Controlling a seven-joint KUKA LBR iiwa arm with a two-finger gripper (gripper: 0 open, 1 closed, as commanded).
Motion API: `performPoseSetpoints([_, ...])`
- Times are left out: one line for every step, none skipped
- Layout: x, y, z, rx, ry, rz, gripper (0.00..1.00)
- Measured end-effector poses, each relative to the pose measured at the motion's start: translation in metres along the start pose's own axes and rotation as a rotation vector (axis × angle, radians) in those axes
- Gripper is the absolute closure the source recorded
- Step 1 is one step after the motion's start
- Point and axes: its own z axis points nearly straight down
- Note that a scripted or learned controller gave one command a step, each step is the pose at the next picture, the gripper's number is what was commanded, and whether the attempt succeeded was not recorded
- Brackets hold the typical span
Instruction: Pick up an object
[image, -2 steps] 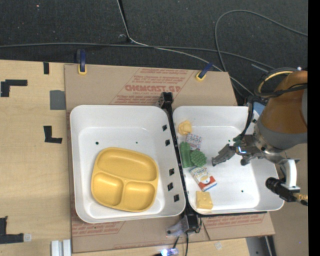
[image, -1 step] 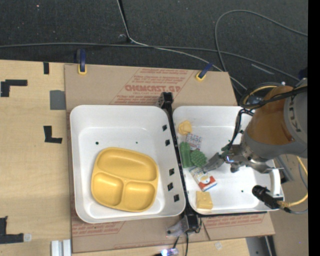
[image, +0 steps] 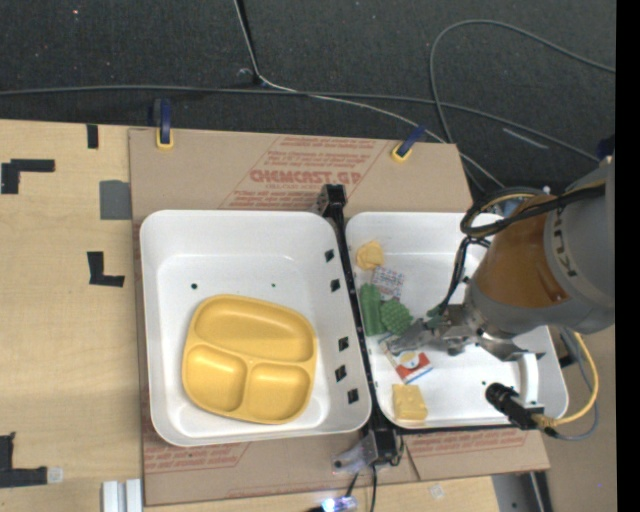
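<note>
Camera view puts your gripper (image: 415, 340) low in the right bin (image: 455, 228), over the green object (image: 385, 314) and a red-and-white packet (image: 412, 369); whether its fingers are apart or together you cannot tell; crowded items there could make you, I judge, snag two or slip off.

The arm (image: 570, 260) is grey with a broad orange band, black cables looping beside its wrist.

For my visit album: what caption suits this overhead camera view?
Robot arm's pincer reaches into the right bin of small items; a yellow tray sits in the left bin.
</note>
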Motion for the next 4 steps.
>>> performPoseSetpoints([0.002, 0.004, -0.016, -0.009, 0.004, -0.003, 1.0])
performPoseSetpoints([0.001, 0.002, -0.078, -0.004, -0.003, -0.002, 1.0])
performPoseSetpoints([-0.007, 0.007, -0.137, -0.005, -0.004, -0.002, 1.0])
performPoseSetpoints([-0.007, 0.008, -0.146, 0.001, -0.002, -0.001, 1.0])
